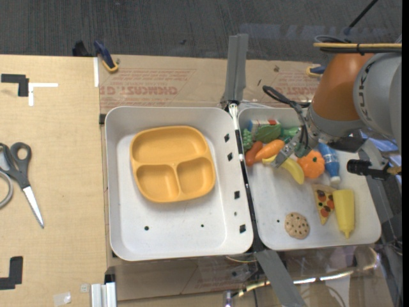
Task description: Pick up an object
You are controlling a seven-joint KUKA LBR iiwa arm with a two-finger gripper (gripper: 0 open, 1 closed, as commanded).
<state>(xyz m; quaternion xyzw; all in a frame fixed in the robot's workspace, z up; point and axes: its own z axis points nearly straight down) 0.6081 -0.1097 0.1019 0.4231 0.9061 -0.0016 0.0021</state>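
The right bin holds several toy foods. At its far end lie an orange carrot, a green vegetable, a yellow banana, a small orange fruit and a blue bottle. Nearer the front are a pizza slice, a yellow squeeze bottle and a round cookie. My gripper hangs low over the far cluster, between the carrot, the banana and the orange fruit. The arm's orange band hides what lies behind it.
The left bin holds a yellow divided plate. Scissors lie on the bench at the far left. A grey divider stands between the bins at the back. The arm's bulk covers the right bin's far right corner.
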